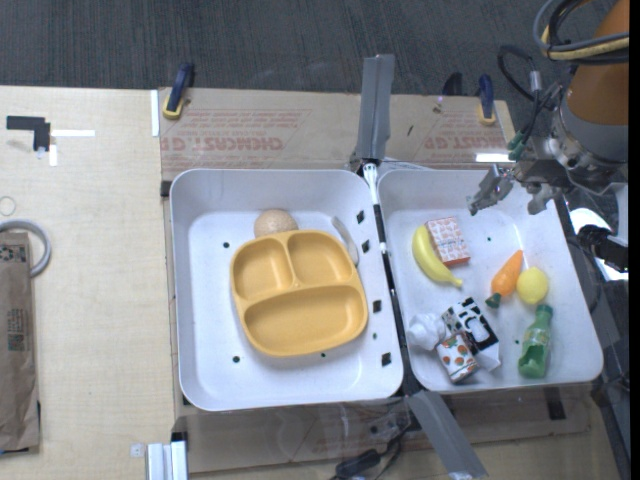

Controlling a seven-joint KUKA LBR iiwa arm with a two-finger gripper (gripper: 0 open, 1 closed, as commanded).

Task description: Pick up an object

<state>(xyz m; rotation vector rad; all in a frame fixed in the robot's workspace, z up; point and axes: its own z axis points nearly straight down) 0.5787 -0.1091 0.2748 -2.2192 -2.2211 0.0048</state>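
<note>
Here the gripper (512, 196) hangs with fingers apart, holding nothing, above the right bin's (585, 363) far edge; it should descend straight over the banana (432, 256), avoiding the box (448, 241).

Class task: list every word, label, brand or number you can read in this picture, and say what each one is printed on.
"CHEMC…" in red, upside down, partly legible: cardboard sheet behind the bins.
Small carton, red pattern: no readable text.
Juice box: print too small.
Black-and-white packet: bold marks, unreadable.
Brown paper bag: print blurred.
</note>
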